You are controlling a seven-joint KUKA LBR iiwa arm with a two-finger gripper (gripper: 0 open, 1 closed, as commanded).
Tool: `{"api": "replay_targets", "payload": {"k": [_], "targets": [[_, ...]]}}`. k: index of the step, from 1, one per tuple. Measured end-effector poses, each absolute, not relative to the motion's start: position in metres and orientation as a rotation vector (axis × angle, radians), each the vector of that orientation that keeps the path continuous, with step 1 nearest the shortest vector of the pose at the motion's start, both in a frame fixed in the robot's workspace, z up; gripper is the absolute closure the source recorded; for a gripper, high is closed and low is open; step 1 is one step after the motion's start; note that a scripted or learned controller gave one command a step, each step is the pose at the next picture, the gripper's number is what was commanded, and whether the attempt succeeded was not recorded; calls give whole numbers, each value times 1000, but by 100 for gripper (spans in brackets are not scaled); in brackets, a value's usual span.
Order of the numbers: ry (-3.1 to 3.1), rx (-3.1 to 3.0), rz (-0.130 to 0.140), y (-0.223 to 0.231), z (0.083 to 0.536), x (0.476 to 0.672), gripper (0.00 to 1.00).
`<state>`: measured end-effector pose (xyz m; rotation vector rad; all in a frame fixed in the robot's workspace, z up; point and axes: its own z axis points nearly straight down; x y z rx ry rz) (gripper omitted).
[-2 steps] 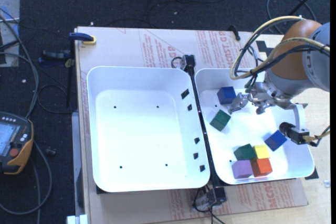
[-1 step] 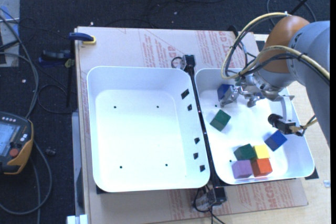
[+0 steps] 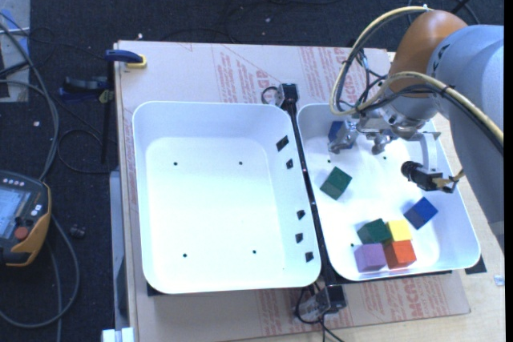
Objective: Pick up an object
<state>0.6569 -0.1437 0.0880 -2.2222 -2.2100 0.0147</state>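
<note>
Apparently the approach step is in hand — the pincer (image 3: 361, 138) is seen hanging over the far part of the right bin (image 3: 461, 240), its two fingers spread apart with nothing between them. No object is held. The nearest candidate is judged to be the dark green block (image 3: 336, 183), lying tilted on the bin floor just nearer the camera than the fingers and clear of the rest. A blue block (image 3: 420, 213) is seen near the right wall, and a tight cluster — green (image 3: 373, 231), yellow (image 3: 398, 231), purple (image 3: 369, 256) and orange (image 3: 400, 252) blocks, touching one another — is gathered at the near edge. The left bin (image 3: 152, 124) is not involved. For the next move, the pincer would have to be shifted over the lone green block, lowered astride it, and closed; the crowded cluster is judged harder to grip cleanly.
</note>
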Motion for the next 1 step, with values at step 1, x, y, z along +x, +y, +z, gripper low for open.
{"api": "replay_targets", "payload": {"k": [1], "targets": [[-2183, -2233, 23, -147, 87, 664, 0]]}}
